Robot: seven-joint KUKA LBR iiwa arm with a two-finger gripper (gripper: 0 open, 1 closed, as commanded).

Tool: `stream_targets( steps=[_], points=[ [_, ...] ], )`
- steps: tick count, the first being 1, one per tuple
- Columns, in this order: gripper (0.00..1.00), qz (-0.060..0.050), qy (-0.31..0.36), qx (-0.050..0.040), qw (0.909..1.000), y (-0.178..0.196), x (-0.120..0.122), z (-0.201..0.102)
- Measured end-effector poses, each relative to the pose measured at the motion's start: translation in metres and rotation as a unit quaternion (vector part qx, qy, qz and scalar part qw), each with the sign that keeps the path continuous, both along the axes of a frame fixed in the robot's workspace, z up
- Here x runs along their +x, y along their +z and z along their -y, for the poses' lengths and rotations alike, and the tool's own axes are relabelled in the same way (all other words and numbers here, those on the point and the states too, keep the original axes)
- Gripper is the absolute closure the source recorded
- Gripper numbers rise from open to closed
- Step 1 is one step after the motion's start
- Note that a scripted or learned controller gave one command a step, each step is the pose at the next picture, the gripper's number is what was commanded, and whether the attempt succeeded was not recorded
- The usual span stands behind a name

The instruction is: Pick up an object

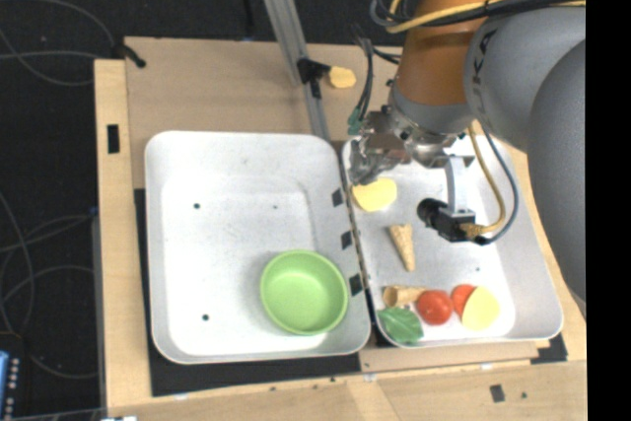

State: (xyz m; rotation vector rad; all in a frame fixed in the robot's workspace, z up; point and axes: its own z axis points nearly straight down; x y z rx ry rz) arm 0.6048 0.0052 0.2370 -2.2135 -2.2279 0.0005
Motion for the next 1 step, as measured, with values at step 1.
stream_targets(
  steps=[1],
  points=[
    [1.0, 0.001, 0.0, 0.0005, 1.0, -0.0002, 0.0059, -0.0449]
  ],
)
